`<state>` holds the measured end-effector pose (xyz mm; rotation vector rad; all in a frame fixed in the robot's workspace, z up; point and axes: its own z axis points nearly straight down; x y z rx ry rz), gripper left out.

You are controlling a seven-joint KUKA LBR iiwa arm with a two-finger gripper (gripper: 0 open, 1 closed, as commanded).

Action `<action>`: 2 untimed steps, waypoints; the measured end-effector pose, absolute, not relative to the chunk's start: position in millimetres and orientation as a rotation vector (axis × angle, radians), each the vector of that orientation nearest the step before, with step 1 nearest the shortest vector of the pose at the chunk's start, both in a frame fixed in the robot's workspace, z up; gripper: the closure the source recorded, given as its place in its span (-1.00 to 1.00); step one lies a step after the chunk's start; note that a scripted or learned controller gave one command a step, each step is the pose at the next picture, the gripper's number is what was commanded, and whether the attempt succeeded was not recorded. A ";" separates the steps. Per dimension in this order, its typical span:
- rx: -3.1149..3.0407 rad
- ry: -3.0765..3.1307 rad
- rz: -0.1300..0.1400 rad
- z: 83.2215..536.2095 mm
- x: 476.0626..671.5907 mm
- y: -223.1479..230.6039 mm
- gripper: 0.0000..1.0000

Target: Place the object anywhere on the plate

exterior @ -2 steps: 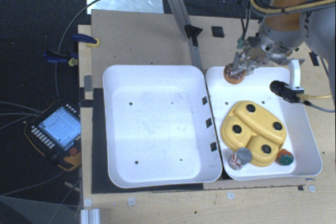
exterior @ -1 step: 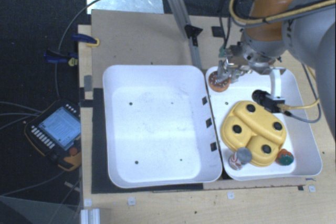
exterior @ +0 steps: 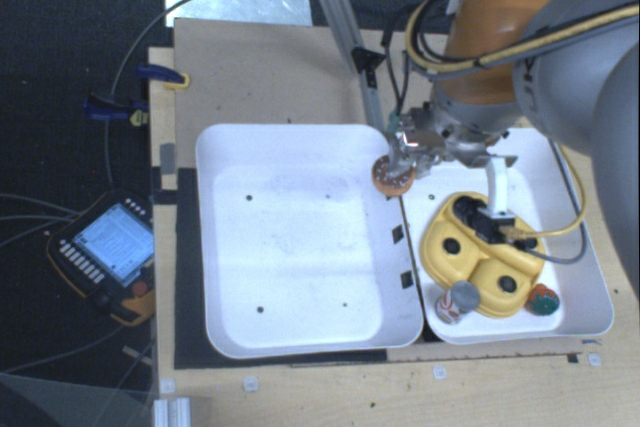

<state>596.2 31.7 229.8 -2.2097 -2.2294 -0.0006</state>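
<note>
A small round brown object point(exterior: 393, 177) with a pale speckled top sits between the fingertips of my gripper point(exterior: 400, 163), which is shut on it. It hangs over the rim where the two bins meet, at the upper left corner of the right bin point(exterior: 580, 295). The yellow plate point(exterior: 447, 260), with several round hollows, lies in the right bin, below and to the right of the gripper. The arm's grey body and orange band cover the back of that bin.
The left bin point(exterior: 290, 245) is a wide white tray beside the gripper. At the plate's front edge lie a small grey and red piece point(exterior: 456, 300) and a red and green piece point(exterior: 541, 299). A slanted metal pole point(exterior: 335, 5) rises behind the bins.
</note>
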 end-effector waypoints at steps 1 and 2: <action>-2.209 -2.229 0.001 218.1 573.0 80.5 1.00; -2.206 -2.232 -0.002 223.9 548.3 139.4 1.00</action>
